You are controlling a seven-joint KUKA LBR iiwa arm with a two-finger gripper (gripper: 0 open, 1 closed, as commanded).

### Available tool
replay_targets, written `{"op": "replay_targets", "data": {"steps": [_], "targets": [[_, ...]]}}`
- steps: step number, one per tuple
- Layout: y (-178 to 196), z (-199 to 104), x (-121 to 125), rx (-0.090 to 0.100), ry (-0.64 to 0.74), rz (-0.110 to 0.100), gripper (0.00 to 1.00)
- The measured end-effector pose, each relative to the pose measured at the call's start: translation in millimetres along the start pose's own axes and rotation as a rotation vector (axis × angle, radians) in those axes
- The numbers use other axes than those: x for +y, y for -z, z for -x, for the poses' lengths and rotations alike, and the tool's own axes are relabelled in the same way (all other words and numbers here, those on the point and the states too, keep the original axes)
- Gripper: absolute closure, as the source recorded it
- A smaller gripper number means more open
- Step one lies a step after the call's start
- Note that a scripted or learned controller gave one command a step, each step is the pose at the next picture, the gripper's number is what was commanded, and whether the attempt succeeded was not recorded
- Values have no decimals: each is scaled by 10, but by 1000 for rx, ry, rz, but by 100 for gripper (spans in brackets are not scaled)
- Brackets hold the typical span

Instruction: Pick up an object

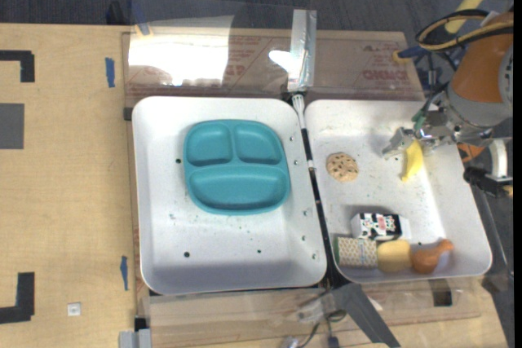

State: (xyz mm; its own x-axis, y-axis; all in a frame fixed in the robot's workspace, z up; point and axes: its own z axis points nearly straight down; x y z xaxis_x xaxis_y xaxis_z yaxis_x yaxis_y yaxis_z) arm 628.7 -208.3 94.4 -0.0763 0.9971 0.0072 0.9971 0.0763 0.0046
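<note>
From my feed, both white bins (155, 175) look like smooth plastic, speckled with dark flecks. The teal tray (236, 167) is matt plastic. The worktop (57, 200) reads as pale bare wood, the clear sheet (212, 45) behind the bins is glossy, and the gripper (405, 140) shines like metal.

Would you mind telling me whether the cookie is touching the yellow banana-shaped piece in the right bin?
Apart. The camera view shows bare white bin floor between the cookie and the yellow piece near the gripper.
</note>
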Motion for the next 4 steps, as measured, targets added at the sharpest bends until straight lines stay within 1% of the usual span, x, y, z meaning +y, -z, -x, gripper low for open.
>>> {"op": "replay_targets", "data": {"steps": [1, 2, 3, 4], "targets": [[118, 10, 12, -5, 2, 3, 100], [-89, 185, 271, -7, 234, -10, 100], [345, -62, 410, -10, 169, 2, 100], [1074, -647, 440, -10, 214, 10, 100]]}}
